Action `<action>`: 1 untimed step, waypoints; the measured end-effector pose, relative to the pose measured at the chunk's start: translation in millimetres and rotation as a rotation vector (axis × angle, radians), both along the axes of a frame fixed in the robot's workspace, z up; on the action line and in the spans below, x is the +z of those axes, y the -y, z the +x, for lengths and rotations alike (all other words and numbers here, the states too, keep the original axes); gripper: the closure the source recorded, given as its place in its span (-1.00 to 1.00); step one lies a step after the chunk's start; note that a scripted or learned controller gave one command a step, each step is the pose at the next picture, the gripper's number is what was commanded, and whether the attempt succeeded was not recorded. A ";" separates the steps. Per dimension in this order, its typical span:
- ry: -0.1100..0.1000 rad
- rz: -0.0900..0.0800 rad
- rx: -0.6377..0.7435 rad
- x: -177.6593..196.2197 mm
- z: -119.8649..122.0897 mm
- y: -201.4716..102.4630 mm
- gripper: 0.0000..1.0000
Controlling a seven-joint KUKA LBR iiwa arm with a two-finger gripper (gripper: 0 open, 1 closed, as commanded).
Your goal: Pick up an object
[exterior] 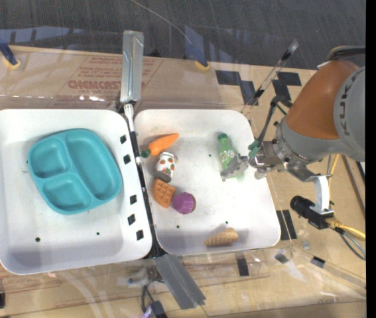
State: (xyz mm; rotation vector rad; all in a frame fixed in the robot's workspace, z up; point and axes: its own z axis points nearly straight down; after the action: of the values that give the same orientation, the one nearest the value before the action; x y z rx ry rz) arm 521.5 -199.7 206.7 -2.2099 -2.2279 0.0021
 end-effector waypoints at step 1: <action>0.018 0.004 0.242 -96.3 65.7 2.9 -1.00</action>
State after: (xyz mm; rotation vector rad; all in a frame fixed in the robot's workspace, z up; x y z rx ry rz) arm 587.2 -202.6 110.5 -1.9315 -2.4860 -0.0212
